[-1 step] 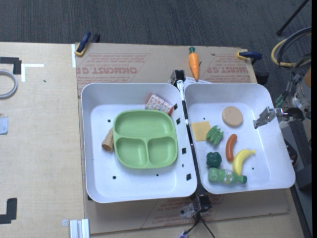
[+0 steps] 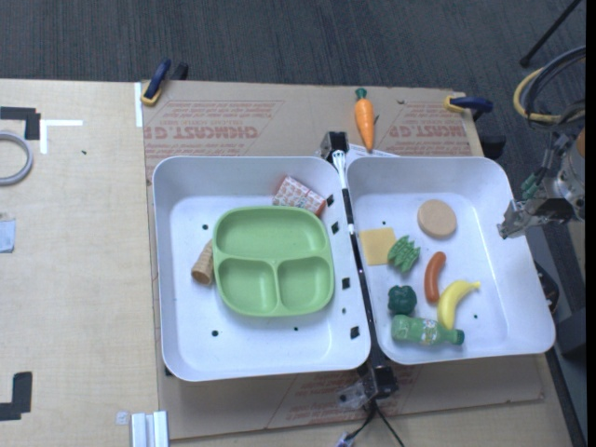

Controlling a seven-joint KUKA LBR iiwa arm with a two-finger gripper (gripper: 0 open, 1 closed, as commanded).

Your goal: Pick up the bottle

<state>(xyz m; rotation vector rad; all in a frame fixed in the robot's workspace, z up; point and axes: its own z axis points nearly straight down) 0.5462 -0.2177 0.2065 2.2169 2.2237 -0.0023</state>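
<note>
Right now the bottle (image 2: 426, 331) lies on its side near the front edge of the right bin (image 2: 494, 203), a green thing with a pale label, its cap end pointing toward the right. Just above its left end sits a dark green broccoli piece (image 2: 401, 299), close enough that the two may touch, though I cannot tell for sure. A yellow banana (image 2: 455, 300) curves down toward the bottle's right half, and an orange-red sausage (image 2: 434, 277) stands just left of the banana.

Further back in the same bin are a flat yellow cheese slice (image 2: 377, 246), a leafy green piece (image 2: 405, 253) just beside it, and a round tan cookie (image 2: 437, 219) near the rear.

The gripper (image 2: 518, 223) hangs at the right rim of that bin, well apart from the bottle, with nothing in it; whether the fingers are spread or closed I cannot tell from here, as they look small and dark against the floor.

The left bin (image 2: 177, 277) carries a green divided plate (image 2: 275, 261), a tan cone-like piece (image 2: 203, 264) at the plate's left side, and a patterned packet (image 2: 299, 194) behind it.

A toy carrot (image 2: 364, 119) lies on the cardboard behind the bins, on the table (image 2: 74, 268).
</note>
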